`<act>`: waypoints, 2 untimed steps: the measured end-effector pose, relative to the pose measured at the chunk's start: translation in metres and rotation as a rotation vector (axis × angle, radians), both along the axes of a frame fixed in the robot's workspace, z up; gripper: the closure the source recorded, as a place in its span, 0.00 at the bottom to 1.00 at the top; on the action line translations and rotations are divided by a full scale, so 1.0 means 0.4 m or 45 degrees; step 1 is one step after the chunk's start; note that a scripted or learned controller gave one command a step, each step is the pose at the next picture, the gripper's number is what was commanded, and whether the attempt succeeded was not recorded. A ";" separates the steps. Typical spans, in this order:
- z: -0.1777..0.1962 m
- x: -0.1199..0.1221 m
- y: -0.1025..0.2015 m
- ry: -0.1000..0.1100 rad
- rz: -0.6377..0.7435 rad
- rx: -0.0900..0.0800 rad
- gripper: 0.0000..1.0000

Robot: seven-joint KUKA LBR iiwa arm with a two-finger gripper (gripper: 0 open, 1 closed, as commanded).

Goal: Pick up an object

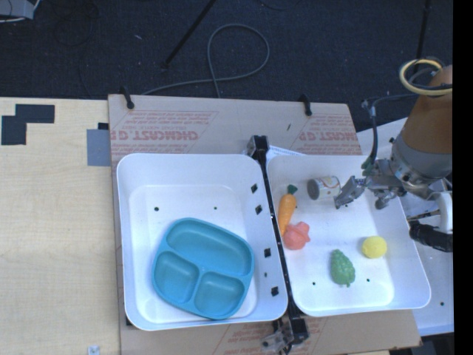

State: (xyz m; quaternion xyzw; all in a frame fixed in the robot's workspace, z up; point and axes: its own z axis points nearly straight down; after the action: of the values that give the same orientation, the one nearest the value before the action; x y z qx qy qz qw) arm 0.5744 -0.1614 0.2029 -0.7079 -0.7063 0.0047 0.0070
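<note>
**Small toy foods wait in the right bin, gripper poised near the top edge**

Camera view: the gripper [362,191] hangs in the upper right of the frame, over the top part of the right bin [417,291]. Its two fingers look spread apart, with nothing between them. Just left of the fingertips lies a small grey-and-white cylinder [319,188], close but not touching as far as I can tell.

Further down and left, against the divider between the bins, an orange carrot [286,210] lies lengthwise, and a pink toy [296,236] sits touching or almost touching its lower end. A green bumpy piece [342,267] rests near the bin's lower middle, and a yellow ball-like piece [374,247] sits to its upper right, well apart from the others. The left bin [133,198] holds a blue divided tray [203,267].

All of these look like light, hollow plastic toys, probably stiff and somewhat slick, not fragile. The cylinder is nearest, but may roll; pinching it across its short width seems safest. The yellow piece stands clear on all sides, so it offers room for both fingers, though its round shape could squirt out. The carrot would best be taken across its narrow middle, but the divider and the pink toy crowd it.
</note>
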 end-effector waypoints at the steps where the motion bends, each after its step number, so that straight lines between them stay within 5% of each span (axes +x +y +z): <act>1: 0.020 0.007 0.000 -0.017 0.003 -0.003 0.00; 2: -0.089 0.007 -0.005 -0.013 0.002 -0.002 0.00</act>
State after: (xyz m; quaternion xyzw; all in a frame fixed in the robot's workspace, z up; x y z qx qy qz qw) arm 0.5773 -0.1635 0.1674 -0.7072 -0.7070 0.0018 0.0028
